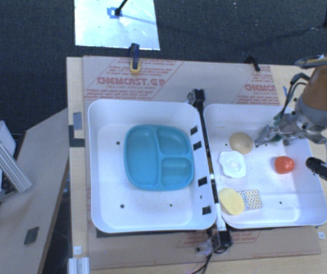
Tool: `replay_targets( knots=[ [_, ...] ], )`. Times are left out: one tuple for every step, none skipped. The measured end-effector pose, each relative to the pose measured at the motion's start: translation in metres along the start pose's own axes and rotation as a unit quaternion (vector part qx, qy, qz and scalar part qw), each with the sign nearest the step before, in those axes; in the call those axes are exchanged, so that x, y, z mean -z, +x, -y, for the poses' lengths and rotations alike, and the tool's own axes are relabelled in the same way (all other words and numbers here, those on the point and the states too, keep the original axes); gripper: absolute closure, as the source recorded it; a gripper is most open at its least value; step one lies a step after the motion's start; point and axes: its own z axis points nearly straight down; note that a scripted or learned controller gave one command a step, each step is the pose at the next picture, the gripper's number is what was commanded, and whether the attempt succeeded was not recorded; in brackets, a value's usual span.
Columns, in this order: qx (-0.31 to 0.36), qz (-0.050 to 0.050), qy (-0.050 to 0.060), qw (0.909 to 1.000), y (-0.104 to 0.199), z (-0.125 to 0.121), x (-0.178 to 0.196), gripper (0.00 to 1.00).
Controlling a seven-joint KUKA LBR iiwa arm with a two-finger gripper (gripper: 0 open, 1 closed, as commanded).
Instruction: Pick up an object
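Dark carpet [26,33] all around, with a shiny metal sheet [116,16] lying at the top. Lower down, a wooden bench [75,73] topped by a pale board [169,76] with red letters. On the board, two white bins side by side, touching in the middle. Inside the left bin [107,181], a blue plate [159,157] with three parts. Inside the right bin [300,207], five small things: a tan round thing [240,142] near the top left, a white fried-egg toy [232,164] just below it, a red ball-like thing [284,164] off to the right, and near the front a yellow round thing [231,201] touching a little dotted square [252,199]. Coming in from the right, the grey arm [318,104] with its orange band. Low over the right bin, the gripper [265,137], just beside the tan round thing and pointing at it. Open or closed: cannot tell. Nothing seen held in it.
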Motion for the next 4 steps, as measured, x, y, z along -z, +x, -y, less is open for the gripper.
replay_targets(
  knots=[
    [0.0, 0.001, -0.003, 1.0, -0.001, -0.001, 0.014, 1.0],
    [0.001, 0.001, -0.004, 1.0, 0.002, -0.007, 0.059, 1.0],
    [0.002, 0.002, -0.005, 1.0, 0.001, -0.009, 0.109, 1.0],
    [0.003, 0.0, -0.002, 1.0, 0.053, -0.004, 0.101, 1.0]
  ],
)
